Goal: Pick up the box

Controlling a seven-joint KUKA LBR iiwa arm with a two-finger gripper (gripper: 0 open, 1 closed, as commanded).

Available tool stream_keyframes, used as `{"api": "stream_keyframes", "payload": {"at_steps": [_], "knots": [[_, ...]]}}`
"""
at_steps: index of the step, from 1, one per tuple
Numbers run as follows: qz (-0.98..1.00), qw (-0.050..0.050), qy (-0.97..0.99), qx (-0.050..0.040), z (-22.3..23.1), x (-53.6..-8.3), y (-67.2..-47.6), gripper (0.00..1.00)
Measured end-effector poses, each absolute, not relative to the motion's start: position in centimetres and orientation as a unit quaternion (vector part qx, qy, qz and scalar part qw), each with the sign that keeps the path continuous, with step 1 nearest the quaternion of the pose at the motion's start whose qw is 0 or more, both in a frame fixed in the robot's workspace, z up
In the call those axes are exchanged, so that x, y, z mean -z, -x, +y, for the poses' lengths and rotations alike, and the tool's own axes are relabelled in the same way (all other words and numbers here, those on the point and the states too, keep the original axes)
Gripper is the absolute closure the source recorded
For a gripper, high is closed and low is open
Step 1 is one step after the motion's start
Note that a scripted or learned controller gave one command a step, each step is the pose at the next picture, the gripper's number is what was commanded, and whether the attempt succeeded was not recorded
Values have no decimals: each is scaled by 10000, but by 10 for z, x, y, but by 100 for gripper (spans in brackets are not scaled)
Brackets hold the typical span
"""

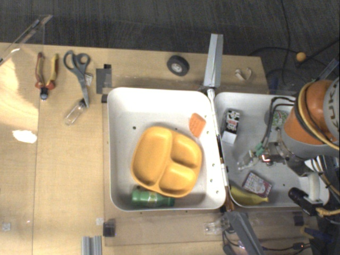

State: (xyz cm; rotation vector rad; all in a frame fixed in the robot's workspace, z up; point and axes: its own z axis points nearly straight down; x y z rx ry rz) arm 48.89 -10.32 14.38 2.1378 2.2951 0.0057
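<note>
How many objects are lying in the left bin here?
3: a yellow divided tray in the middle, a green can partly beneath its front edge, an orange piece near the divider. Others may hide underneath.

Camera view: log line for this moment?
arm: over right bin | gripper: above bin floor | box: lying by banana, not held

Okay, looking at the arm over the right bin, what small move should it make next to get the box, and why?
Probably shift toward the near edge and lower: the gripper hangs just above the purple box, which lies flat beside the banana, not yet between its fingers.
</note>
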Motion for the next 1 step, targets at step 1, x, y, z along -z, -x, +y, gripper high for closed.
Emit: {"api": "stream_keyframes", "payload": {"at_steps": [1], "knots": [[7365, 46, -6765, -33, -90, -91, -490, 0]]}}
